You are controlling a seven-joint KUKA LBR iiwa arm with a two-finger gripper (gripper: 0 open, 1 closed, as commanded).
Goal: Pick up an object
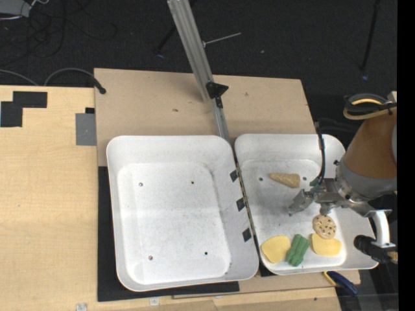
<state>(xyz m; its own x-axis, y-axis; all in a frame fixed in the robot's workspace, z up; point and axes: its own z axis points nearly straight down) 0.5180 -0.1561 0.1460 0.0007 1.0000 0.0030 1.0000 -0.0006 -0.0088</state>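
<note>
Reaching in from the right, the gripper (302, 203) hangs low over the middle of the right bin (272, 154), its grey fingers pointing left; whether they are apart or together I cannot tell, and nothing shows between them. Just beyond it, on the far side, a tan wedge-shaped piece (285, 179) lies on the bin floor, close to the fingers but apart from them. Nearer the viewer, a round brown cookie-like disc (323, 226) with pale dots sits beside the arm's wrist. Along the near edge of that bin three things lie in a row: a yellow piece (276, 249) on the left, a green piece (297, 249) touching it in the middle, and another yellow piece (326, 245) on the right. The left bin (170, 209) stands alongside, its edge meeting the right bin's.
</note>
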